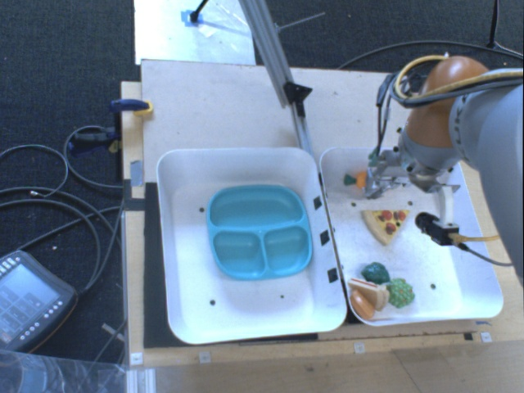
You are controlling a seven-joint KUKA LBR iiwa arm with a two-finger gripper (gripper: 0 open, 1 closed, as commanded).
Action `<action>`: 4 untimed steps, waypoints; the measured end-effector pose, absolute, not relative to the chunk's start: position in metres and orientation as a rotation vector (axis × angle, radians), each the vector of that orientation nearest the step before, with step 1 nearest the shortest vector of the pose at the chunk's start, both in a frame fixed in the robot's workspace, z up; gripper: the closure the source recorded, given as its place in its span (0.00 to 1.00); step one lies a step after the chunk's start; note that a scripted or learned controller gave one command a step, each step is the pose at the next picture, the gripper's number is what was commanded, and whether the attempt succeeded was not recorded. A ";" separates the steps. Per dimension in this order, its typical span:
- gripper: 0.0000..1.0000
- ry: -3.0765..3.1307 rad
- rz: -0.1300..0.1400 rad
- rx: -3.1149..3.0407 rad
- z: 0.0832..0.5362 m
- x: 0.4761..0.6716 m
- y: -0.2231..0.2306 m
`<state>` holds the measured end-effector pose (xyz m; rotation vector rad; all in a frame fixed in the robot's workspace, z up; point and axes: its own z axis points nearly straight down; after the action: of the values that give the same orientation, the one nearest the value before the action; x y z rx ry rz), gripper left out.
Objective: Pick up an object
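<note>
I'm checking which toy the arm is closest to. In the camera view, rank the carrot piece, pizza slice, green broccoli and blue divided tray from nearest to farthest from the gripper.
From the gripper:
1. Carrot piece, just to its left in the right bin.
2. Pizza slice, below it, same bin.
3. Green broccoli, at that bin's near edge.
4. Blue divided tray, in the left bin.

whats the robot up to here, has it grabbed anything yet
The grey arm reaches in from the right, with its gripper low over the far end of the right bin, beside a small orange toy. Nothing visibly sits between its fingers. A pizza slice lies mid-bin, and more toy food sits at the near end. The left bin holds a blue divided tray.
</note>
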<state>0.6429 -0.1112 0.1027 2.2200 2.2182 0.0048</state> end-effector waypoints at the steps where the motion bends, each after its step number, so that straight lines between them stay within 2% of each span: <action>1: 1.00 2.223 0.007 2.212 0.148 0.650 -0.111; 3: 1.00 2.224 0.010 2.206 0.276 0.666 -0.108; 4: 1.00 2.227 0.005 2.209 0.294 0.667 -0.108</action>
<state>0.6668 -0.1076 0.2938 2.2094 2.2270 0.0049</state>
